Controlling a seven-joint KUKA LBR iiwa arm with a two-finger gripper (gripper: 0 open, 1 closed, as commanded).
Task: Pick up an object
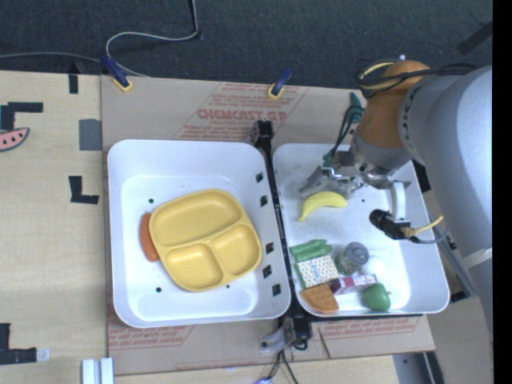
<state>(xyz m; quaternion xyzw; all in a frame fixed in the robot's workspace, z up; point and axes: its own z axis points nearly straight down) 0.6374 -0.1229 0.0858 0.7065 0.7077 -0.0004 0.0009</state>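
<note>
My gripper [332, 185] hangs low over the back of the right bin [432, 282], open, with its fingers spread either side of a yellow banana [322, 204]. The banana lies just in front of and below the fingers, and nothing is held between them. Further forward in the same bin lie a green vegetable [310, 250], a small printed box [318, 272], a grey round lid [353, 256], an orange piece [322, 299], a pink bar [357, 282] and a green lime [376, 297].
The left bin [128, 182] holds a yellow compartment plate [206, 238] with an orange-red object [147, 240] poking out under its left edge. The divider [270, 206] between the bins runs just left of the banana. The arm's bulk [448, 158] covers the right bin's far right side.
</note>
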